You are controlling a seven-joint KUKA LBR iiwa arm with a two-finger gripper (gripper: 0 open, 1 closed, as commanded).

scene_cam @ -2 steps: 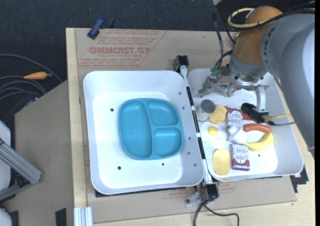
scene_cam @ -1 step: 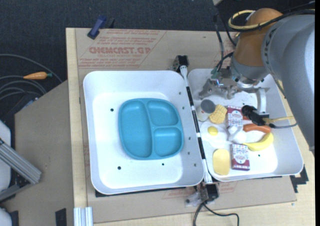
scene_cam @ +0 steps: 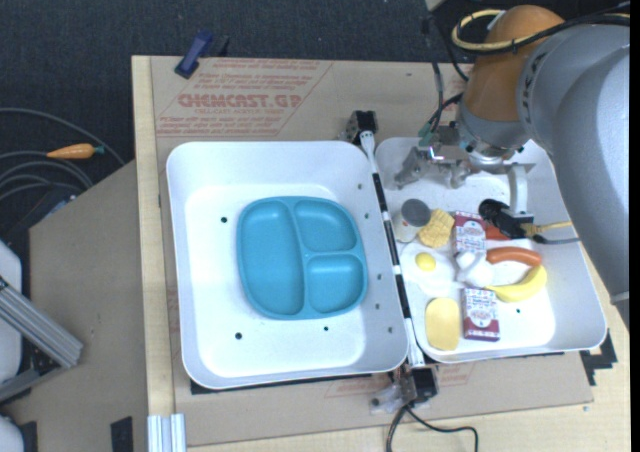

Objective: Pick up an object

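Toy food pieces (scene_cam: 470, 270) clustered in right bin (scene_cam: 575, 325), blue divided plate (scene_cam: 300, 255) in left bin (scene_cam: 200, 190), gripper (scene_cam: 440, 162) at right bin's upper edge, grip state unclear.

— What sort of place is this?

— It looks like a robotics lab or test room. A grey arm (scene_cam: 560, 70) with an orange band reaches over a plywood bench (scene_cam: 250, 90) that bears two white bins (scene_cam: 190, 240), and the wood carries a stamped maker's name.

— Anything beyond the bench?

— Dark carpet (scene_cam: 100, 0) covers the floor, loose black cables (scene_cam: 40, 180) lie on it at the left, and a bare metal rail (scene_cam: 40, 325) stands by the bench. Wires also run from small fittings at the join of the bins.
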